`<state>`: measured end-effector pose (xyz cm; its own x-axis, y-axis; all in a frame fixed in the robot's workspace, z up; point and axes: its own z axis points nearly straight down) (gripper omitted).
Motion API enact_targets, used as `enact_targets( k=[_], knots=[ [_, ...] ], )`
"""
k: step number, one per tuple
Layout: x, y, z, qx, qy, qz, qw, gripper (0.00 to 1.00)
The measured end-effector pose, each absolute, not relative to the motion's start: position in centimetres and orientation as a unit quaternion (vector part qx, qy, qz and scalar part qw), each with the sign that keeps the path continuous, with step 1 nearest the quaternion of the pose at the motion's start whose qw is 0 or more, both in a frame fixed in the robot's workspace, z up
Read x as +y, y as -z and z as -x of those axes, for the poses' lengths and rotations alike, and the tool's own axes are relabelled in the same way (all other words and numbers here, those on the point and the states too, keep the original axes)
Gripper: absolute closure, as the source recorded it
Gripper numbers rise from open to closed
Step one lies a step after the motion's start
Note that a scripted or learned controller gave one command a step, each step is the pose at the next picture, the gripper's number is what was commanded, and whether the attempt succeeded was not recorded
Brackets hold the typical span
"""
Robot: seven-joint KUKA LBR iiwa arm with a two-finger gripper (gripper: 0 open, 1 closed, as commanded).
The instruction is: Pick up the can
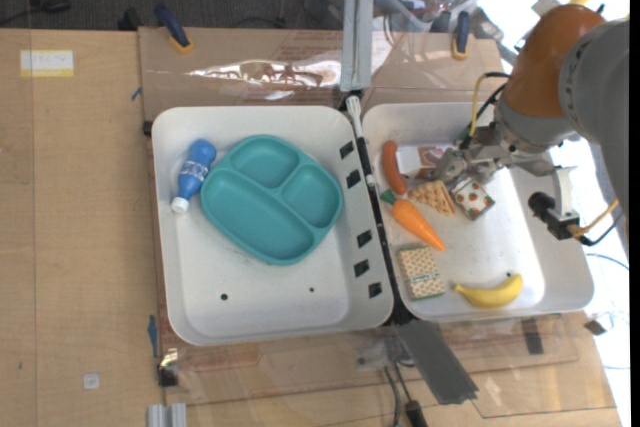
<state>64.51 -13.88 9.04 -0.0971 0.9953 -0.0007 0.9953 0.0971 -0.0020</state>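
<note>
I see the gripper (pixel 462 165) low in the right bin (pixel 560 290), over a cluster w/ a waffle-like piece (pixel 434 196) and a strawberry-print block (pixel 473 200). Can't tell how the pincer stands, nor pick out the can. Carrot (pixel 418 223), banana (pixel 489 291) lie nearby. Left bin (pixel 250 310) holds a teal tray (pixel 271 198), blue bottle (pixel 193 172).

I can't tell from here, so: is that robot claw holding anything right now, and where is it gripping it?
It cannot be told. The gripper is low in the right bin, among the small items there, but nothing shows between its fingers.
</note>
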Motion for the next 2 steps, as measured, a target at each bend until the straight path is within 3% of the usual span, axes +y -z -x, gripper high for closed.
enact_targets(
  k=[1,2],
  knots=[
    [-22.5,-15.7,-66.8,-0.747,0.0015,0.664,-0.004,0.0],
    [-21.7,-13.4,-66.9,-0.75,0.0026,0.661,-0.002,0.0]
  ],
)
